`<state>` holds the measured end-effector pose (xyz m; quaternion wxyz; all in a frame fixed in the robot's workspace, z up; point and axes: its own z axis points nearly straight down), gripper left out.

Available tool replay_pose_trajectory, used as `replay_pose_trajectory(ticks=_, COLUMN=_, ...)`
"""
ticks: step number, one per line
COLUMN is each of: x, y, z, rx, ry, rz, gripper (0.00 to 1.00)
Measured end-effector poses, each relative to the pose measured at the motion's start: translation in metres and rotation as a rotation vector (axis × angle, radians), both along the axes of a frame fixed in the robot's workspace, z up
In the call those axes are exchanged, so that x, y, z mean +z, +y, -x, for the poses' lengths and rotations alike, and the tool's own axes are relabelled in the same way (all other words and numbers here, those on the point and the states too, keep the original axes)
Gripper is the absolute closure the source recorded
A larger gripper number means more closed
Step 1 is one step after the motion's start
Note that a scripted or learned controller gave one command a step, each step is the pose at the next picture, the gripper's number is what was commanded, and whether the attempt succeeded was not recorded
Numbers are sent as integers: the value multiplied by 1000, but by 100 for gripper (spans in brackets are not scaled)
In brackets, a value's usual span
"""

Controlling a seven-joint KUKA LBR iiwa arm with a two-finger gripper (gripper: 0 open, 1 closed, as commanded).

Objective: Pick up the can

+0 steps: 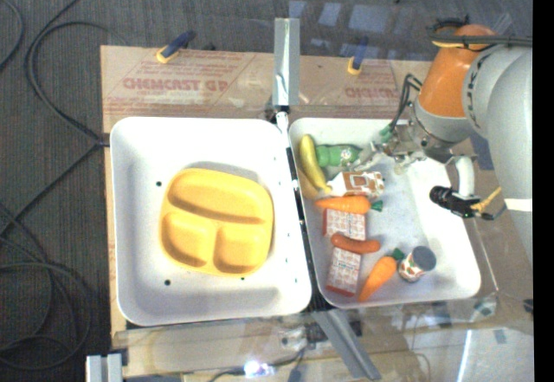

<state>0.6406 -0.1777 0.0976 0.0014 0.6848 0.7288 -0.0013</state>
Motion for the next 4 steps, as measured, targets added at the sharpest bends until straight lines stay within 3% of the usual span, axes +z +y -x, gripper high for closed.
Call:
replay_pose_trajectory(ticks=1, x=-9, y=20, z=19, rx=-167, ry=-13, rz=-1, gripper=0)
replay_pose_trajectory(ticks=2, x=0, y=21, z=19, rx=-165, ry=-10, rz=-3, gripper=100)
replay_pose_trajectory(ticks=3, x=-7, y=-40, z=54, rx=-200, ry=-13, rz=-1, gripper=100)
replay_pose_trajectory(ticks=4, x=-7, y=-19, z=43, rx=-158, ry=-13, rz=4, gripper=100)
